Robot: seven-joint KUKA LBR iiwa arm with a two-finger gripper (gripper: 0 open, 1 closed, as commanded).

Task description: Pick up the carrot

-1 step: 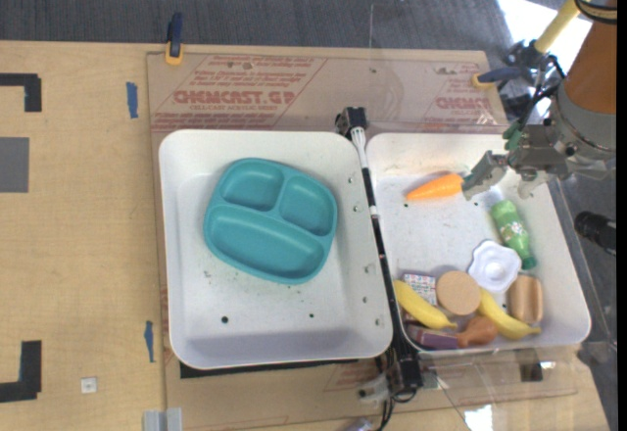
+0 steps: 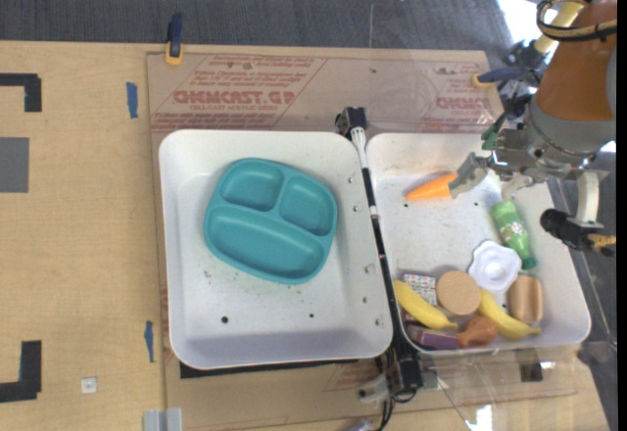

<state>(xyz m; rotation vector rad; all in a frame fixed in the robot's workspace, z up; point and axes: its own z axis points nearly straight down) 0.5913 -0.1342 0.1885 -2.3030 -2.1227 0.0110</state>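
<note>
Toward the back of the right bin [image 2: 578, 316], on bare white floor, lies the carrot [image 2: 429, 189], orange body pointing left and its green top toward the right. Touching or nearly touching that green end I see one of the fingers [image 2: 468, 174] of the gripper [image 2: 490, 172], which hangs low over the bin's back right part. I cannot tell from this angle whether the fingers are spread or pressed together, and nothing shows the carrot between them, so I count it as not yet grasped.

To do this step well, I judge the gripper needs to shift left so that it is centred over the thick orange middle, not the leafy tip, with the fingers straddling the carrot across its short width. The carrot tapers and looks smooth, so a pinch near the end would likely squirt it out or spin it. I'd want the fingers fully apart before descending, then down almost to the bin floor before closing.

Space is kind here: the green bottle [image 2: 510, 231] lies well to the right and nearer me, and the crowd at the front, a white cup [image 2: 493, 266], a round cookie [image 2: 458, 293], bananas [image 2: 419, 306] and a bread roll [image 2: 525, 299], is well apart. The left bin [image 2: 181, 253] holds a teal divided plate [image 2: 270, 219], out of the way on the table [image 2: 69, 223].
</note>
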